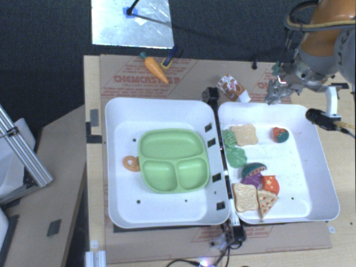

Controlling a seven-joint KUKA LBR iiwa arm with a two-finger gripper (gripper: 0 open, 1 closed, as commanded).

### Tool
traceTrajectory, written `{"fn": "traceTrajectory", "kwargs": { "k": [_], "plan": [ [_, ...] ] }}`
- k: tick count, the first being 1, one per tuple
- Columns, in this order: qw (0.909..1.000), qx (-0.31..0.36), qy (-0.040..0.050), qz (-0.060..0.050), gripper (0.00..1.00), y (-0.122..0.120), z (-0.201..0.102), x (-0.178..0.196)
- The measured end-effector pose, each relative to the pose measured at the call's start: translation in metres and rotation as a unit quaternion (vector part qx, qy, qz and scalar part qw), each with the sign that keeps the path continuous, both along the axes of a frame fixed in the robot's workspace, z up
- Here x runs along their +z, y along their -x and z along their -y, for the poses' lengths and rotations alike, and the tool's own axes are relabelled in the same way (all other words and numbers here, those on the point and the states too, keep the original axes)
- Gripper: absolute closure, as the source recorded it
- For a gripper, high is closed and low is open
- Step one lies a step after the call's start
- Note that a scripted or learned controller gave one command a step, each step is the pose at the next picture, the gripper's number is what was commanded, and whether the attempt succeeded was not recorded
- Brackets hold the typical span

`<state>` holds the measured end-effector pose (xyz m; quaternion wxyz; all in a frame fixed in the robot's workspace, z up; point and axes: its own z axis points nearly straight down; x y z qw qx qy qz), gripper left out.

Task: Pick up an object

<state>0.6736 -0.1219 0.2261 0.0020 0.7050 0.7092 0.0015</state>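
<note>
The arm's claw (276, 91) hangs over the back rim of the right bin (311, 166), above the bin's far edge and well apart from the toys inside it; whether it is spread or pressed together cannot be told from here, and nothing shows pinched in it. Just left of the claw, outside the bins on the surface (183, 77), lies a small red-and-white packet (232, 88), close to the black hinge piece between the two bins. Further left on the surface rests a toy carrot (156, 69), near a blue-and-yellow clip (169, 58), and behind them a shiny silver sheet (132, 14).

The right bin carries the pickable things. A slice of toast (244, 134) lies near its back left, with a green leafy piece (233, 150) just beside it against the left wall. A red-and-green round toy (280, 134) sits alone toward the back right. Lower down is a cluster: a purple-and-green piece (253, 174), a red piece (270, 183) touching it, a second bread slice (245, 197) and a pizza-like wedge (266, 203) at the front.

The left bin (119, 204) holds a green divided tray (172, 160) and a small pretzel (132, 163) just left of it
</note>
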Motion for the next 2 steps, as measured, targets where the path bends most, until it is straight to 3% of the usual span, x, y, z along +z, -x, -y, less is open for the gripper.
{"fn": "traceTrajectory", "kwargs": {
  "k": [2],
  "plan": [
    [1.0000, 0.001, -0.0008, -0.003, 1.00, 0.063, -0.061, 0.002]
  ]
}}
